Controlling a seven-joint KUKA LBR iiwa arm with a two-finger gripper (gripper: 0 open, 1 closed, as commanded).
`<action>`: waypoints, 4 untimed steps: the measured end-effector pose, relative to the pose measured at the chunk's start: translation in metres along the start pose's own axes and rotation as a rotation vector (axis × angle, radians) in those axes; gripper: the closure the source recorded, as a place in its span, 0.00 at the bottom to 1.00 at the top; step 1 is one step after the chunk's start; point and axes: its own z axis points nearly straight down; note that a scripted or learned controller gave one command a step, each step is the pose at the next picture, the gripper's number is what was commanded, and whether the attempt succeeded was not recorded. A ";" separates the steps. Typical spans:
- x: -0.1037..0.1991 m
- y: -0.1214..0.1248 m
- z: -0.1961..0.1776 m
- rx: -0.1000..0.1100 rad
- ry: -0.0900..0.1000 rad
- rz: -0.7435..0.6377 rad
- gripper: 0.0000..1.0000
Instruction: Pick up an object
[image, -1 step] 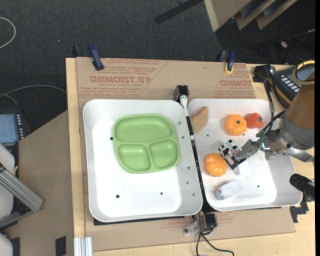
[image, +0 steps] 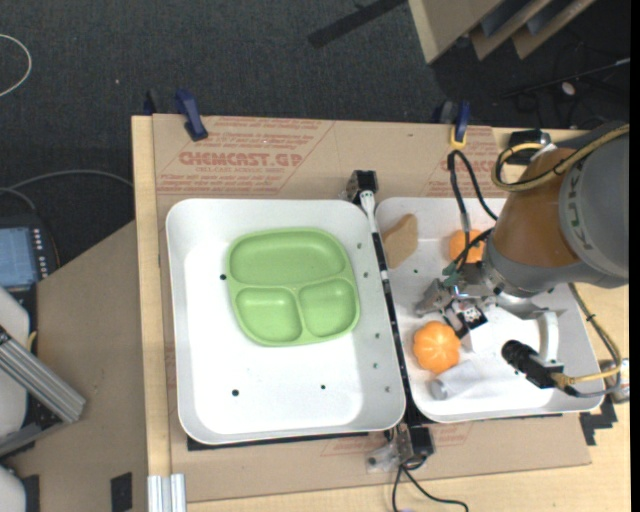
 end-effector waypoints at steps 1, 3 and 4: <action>0.009 -0.034 -0.007 0.007 0.004 0.006 0.00; 0.075 -0.070 -0.113 0.007 0.004 0.005 1.00; 0.112 -0.043 -0.276 -0.011 0.007 -0.001 1.00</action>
